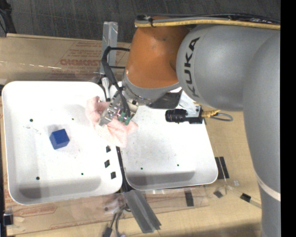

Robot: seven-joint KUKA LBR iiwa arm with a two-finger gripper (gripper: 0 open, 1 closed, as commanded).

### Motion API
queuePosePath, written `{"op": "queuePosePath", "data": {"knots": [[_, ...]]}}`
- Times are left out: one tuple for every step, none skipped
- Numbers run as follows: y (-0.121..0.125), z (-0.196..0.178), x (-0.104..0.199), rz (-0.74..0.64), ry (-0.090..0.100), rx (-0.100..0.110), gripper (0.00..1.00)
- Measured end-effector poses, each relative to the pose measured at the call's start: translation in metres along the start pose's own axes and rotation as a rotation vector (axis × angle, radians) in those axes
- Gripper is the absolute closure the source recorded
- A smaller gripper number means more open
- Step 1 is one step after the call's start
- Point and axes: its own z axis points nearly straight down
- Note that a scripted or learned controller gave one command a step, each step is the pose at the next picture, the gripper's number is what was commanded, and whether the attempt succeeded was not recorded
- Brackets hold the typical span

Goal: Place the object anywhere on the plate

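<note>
A blue cube lies on the floor of the left white bin, left of its middle. A pale pink plate sits where the two bins meet, partly hidden under the arm. My gripper hangs right over that plate, at the left bin's right wall and well to the right of the cube. Nothing blue shows at the gripper. The big grey and orange arm covers the back of the right bin.
A small black device with a yellow cable juts out over the right bin's back edge. Black tape marks sit on the rim between the bins. Brown cardboard lies under and behind both bins.
</note>
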Motion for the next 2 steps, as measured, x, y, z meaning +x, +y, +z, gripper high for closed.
{"op": "queuePosePath", "data": {"knots": [[0.027,-0.004,0.049,-0.404,0.0,0.0,1.0],[0.044,0.005,0.095,-0.551,0.0,0.001,1.0]]}}
